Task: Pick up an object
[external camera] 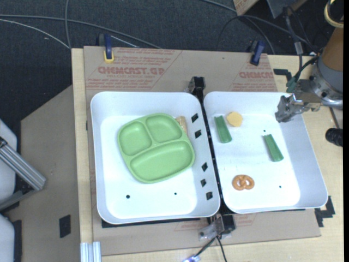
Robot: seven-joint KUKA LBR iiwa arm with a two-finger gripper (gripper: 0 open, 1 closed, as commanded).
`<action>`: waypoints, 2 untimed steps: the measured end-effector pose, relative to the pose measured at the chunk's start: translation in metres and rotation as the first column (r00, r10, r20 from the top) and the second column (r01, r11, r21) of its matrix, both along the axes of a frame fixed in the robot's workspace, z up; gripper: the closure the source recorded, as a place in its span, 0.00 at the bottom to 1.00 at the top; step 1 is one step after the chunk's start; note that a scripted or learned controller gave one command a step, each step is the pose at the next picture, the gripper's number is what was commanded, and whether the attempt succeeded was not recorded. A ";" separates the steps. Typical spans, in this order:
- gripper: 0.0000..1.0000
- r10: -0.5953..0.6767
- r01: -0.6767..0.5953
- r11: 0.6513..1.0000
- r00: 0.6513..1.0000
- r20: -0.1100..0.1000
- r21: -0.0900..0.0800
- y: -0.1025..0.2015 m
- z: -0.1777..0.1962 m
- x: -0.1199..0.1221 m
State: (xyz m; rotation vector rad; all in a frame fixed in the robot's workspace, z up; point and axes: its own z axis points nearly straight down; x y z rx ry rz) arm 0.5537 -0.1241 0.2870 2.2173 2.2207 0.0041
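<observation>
The gripper sits at the far right rim of the right bin. Toward the bin's centre, a green stick lies nearest the jaws, with open white floor around it. Beyond it are a second green stick and a yellow piece, close together. A pretzel lies well apart, with open floor on all sides. The divided plate takes up most of the left bin.
</observation>
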 end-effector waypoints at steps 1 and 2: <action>1.00 0.004 -0.004 1.000 1.000 -0.008 0.003 0.055 -0.021 0.000; 1.00 0.004 -0.004 1.000 1.000 -0.008 0.003 0.104 -0.040 0.002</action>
